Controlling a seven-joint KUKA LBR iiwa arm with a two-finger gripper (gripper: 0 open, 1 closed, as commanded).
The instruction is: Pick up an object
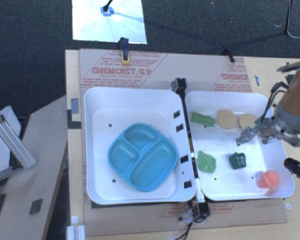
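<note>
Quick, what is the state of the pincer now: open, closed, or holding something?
Pincer: above the right bin, no object seen in it; open or closed cannot be told.

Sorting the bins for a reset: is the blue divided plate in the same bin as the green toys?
No, the blue divided plate lies in the left bin, while the green toys are in the right bin.

The grey arm with the orange band was extended from the right, its two-finger gripper angled low and leftward.
</note>
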